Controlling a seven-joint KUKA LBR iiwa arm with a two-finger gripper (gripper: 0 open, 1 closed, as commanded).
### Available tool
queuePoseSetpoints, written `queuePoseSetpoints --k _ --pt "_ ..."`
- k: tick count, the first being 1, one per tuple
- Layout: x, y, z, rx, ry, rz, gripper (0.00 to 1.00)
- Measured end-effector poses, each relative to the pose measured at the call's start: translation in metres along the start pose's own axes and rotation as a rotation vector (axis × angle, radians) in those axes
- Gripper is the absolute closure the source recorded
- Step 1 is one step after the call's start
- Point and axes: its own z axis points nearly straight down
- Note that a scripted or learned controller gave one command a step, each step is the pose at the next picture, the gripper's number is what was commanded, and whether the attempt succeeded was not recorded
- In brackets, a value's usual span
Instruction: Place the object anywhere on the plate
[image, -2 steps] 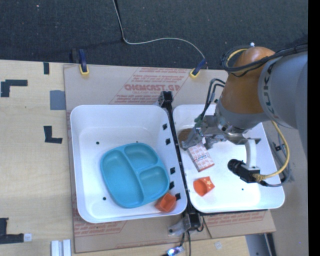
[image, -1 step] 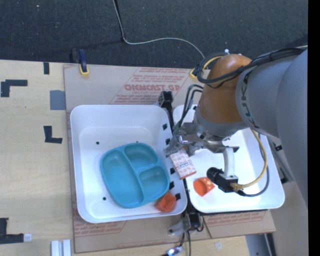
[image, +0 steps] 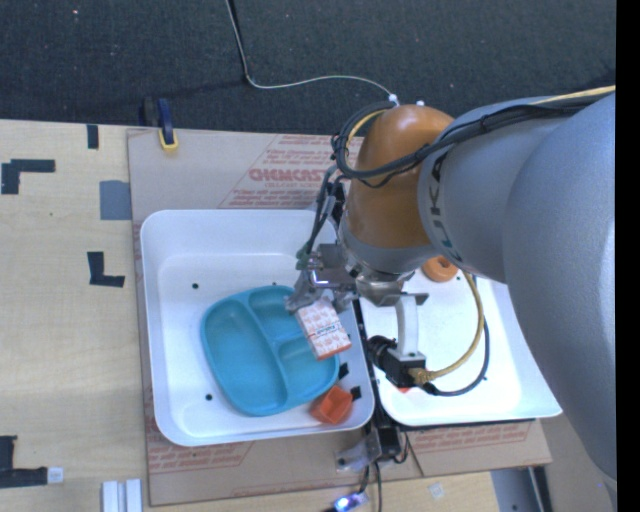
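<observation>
the grey arm (image: 540, 220) fills the upper right, its bulk covering most of the right bin (image: 500, 390); its orange band (image: 395, 180) sits just above and to the right of the blue plate (image: 265, 350), with black cables looping over it; the cardboard sheet (image: 270, 175) with red print lies under both bins, reaching well beyond the plate on every side; the left bin (image: 160, 300) is white and shallow, and the plate lies inside it, toward its lower right part; the right bin touches the left bin along the plate's right side, and only its lower lip and a strip of floor show; the plate is an oblong tray with compartments, tilted so its long axis runs from upper left to lower right; the gripper (image: 318, 300) hangs over the plate's upper right rim, and a small white card-like object (image: 324, 330) with red print hangs directly below it, over the plate's right compartment; whether the jaws are clamped on that object or merely above it, i cannot tell, since the fingers are lost in the dark metalwork; an orange object (image: 333, 404) lies in the left bin just off the plate's lower right corner, touching or nearly touching its rim; another small orange thing (image: 438, 268) shows in the right bin, up and to the right of the plate, half hidden by the arm.
</observation>
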Motion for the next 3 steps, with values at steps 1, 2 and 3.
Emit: queuePoseSetpoints --k 1,2,3 --pt "0.055 -0.008 -0.011 0.0 0.0 0.0 1.0" --pt "0.11 -0.012 0.004 0.002 -0.002 0.001 1.0" --pt "0.107 -0.011 0.003 0.0 -0.003 0.005 0.0"
